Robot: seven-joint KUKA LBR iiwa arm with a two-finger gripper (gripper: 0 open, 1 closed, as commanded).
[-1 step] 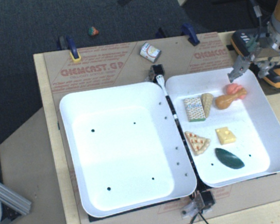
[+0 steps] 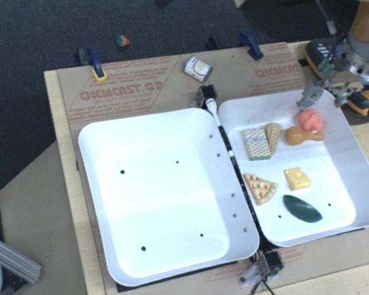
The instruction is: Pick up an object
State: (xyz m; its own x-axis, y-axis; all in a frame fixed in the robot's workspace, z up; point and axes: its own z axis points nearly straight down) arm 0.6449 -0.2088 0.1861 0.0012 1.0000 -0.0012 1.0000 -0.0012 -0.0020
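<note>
Pink and rounded, the toy [image 2: 310, 120] we take as the nearest target sits in the far right corner of the right bin [image 2: 358, 207], touching a tan pear-shaped piece [image 2: 301, 135] just in front of it. Our gripper [image 2: 315, 93] hangs just above and behind that pink toy, over the bin's far rim; we cannot tell how it is set. The coming move is a short drop forward and down. Well clear to the left lie a patterned box [image 2: 256, 143] and a cone [image 2: 274, 136], with a pizza slice [image 2: 260, 187], a cheese wedge [image 2: 297, 178] and a dark green leaf shape [image 2: 302, 208] nearer us. The left bin [image 2: 118, 256] lies across the divider.
</note>
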